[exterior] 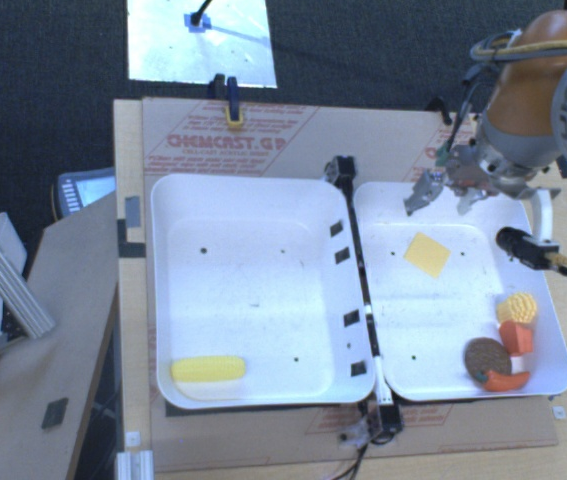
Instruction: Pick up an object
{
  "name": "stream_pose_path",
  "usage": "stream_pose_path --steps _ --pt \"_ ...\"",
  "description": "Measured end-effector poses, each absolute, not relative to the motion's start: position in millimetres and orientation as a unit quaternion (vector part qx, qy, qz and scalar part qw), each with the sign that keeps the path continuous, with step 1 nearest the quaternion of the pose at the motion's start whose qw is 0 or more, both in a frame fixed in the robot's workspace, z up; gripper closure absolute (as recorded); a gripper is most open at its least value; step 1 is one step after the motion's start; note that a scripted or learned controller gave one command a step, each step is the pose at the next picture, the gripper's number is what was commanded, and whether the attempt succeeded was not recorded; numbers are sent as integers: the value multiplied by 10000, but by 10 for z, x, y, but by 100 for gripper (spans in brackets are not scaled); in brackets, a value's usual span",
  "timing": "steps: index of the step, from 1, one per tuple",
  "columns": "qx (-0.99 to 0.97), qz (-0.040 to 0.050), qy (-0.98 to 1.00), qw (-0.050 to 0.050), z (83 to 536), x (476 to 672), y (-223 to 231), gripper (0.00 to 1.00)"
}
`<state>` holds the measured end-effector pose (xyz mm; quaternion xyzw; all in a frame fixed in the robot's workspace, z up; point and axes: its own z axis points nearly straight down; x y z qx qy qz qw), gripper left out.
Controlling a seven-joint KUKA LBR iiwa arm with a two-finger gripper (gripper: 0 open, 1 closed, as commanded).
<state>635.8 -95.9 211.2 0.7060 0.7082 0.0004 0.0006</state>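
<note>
Camera view: two shallow white bins are seen side by side on a pale bench board printed with red lettering [225,140], which is set against a dark carpeted floor [43,58]. The left bin [178,208] holds a yellow banana-like piece [208,369] near its front left corner. The right bin [553,363] holds a flat yellow square [427,254] near its middle, well apart from a cluster packed into the front right corner: a small yellow corn cob [518,308], an orange-red block [517,337], a brown round piece [484,358] and an orange carrot-like piece [506,379], which lie touching or just beside one another. The gripper [445,195] is held above the far edge of the right bin, with its two fingers apart and nothing between them; the yellow square lies just in front of it, untouched. A black clip row [351,258] is set along the seam between the bins. A silvery sheet [198,28] lies on the floor beyond the bench, and a yellow clamp [233,108] is fixed at the board's far edge.
</note>
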Motion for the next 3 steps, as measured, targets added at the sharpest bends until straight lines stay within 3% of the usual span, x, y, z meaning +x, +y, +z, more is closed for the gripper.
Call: stream_pose_path --steps 1,2,3 --pt "7082 3 7061 17 2393 6063 -1399 0" --pt "7078 4 7064 28 2432 6204 -1944 0" --pt "7053 17 7089 36 2543 6213 -1911 100"
